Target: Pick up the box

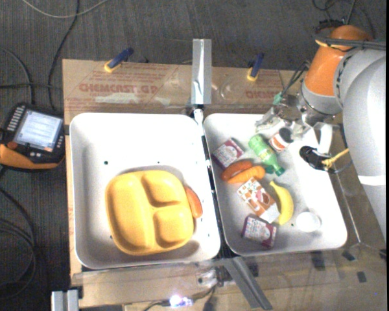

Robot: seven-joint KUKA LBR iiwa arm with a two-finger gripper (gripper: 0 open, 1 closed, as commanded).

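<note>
Over right bin's (337, 235) far corner: end effector (286, 123) | grip state unclear | box (257, 196) lies beside banana (284, 201)

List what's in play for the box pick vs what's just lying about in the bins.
In play:
- box, printed carton lying in the right bin
- gripper, over that bin's far end

Lying about:
- yellow tray in the left bin
- banana
- green bottle
- sausage
- two dark pouches
- white cup
</note>
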